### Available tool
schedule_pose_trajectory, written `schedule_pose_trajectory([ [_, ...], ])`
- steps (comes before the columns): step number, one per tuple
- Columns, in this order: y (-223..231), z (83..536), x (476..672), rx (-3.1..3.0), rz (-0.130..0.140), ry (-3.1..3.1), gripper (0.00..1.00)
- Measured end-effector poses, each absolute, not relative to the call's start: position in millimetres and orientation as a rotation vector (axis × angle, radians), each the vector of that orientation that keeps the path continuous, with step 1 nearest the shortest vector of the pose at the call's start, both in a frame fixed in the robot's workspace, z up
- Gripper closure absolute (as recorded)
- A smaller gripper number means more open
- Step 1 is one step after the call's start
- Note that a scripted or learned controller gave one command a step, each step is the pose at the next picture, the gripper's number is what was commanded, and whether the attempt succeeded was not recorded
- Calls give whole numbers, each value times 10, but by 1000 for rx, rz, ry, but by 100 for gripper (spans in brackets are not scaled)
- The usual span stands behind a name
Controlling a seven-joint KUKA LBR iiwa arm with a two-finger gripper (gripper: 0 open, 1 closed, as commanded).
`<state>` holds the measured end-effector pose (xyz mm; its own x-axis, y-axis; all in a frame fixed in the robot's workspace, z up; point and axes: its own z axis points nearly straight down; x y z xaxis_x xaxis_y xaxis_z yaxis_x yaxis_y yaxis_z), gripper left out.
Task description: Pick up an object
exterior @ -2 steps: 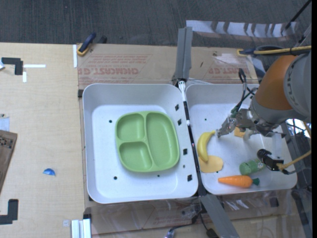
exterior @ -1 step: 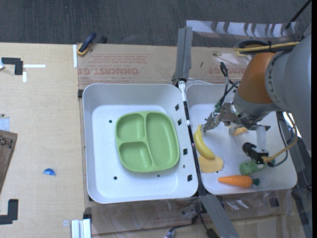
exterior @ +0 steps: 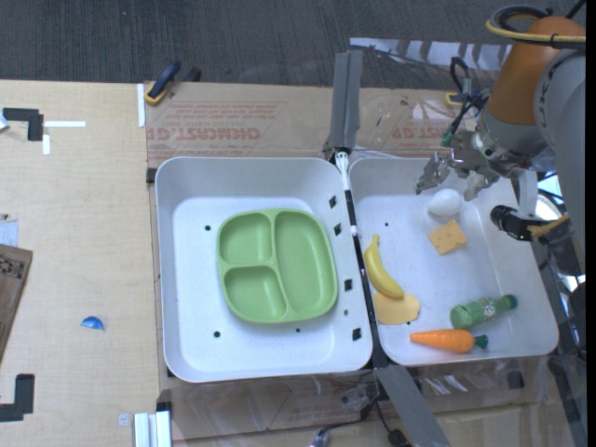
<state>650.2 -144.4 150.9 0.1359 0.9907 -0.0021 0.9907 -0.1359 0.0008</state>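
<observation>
The right bin (exterior: 521,347) holds a white egg-like object (exterior: 444,202), a yellow cheese wedge (exterior: 448,238), a banana (exterior: 380,270), a flat yellow slice (exterior: 400,310), a green bottle (exterior: 482,311) and a carrot (exterior: 445,340). My gripper (exterior: 454,179) hangs over the far part of this bin, just behind the white egg. Its fingers are spread open, one finger (exterior: 430,176) on the left and the other on the right. Nothing sits between them.
The left bin (exterior: 186,277) holds a green divided plate (exterior: 277,265). A grey post (exterior: 345,101) stands behind the seam between the bins. The arm's orange band (exterior: 521,68) and cables rise at the right.
</observation>
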Motion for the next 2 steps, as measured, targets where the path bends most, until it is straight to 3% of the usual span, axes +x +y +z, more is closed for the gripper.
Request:
schedule_pose_trajectory([
  [1, -1618, 918, 6158, 2290, -2, 2151, 0],
  [2, -1619, 1010, 6160, 2286, -4, 2154, 100],
])
